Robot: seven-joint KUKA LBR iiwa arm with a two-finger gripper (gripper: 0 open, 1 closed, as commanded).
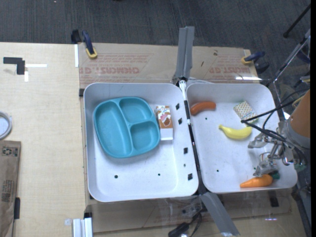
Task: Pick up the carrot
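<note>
Worktop's right bin [212, 174]: end effector [265, 166], grip state unclear, just above carrot [256, 182]; centre over its thick middle before closing.

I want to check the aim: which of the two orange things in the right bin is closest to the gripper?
The carrot, at the bin's near right corner under the gripper; the sausage lies far off.

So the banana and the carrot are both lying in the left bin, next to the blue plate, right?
Not quite. The camera view shows the banana and the carrot lying in the right bin. The blue plate sits in the left bin, apart from them.
</note>
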